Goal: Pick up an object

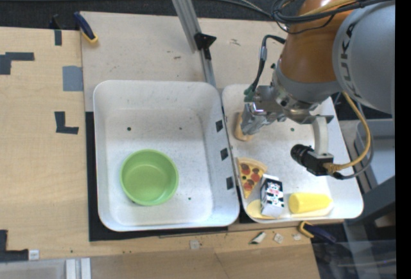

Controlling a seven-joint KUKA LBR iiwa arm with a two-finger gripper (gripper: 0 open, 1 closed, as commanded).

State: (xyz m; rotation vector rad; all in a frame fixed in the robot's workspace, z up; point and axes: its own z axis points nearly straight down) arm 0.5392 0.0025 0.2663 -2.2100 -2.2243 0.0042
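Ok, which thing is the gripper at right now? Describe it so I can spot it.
Look in the right-hand bin, at its left wall about halfway up. The gripper hangs just over a small tan, rounded piece there. Its neighbours sit lower in the bin: a pizza slice and a yellow block.

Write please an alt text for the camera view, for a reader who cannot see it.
The gripper is low in the right bin, at a tan object by its left wall. Nearer the front lie a pizza slice, a small carton and a yellow block. The left bin holds a green bowl.
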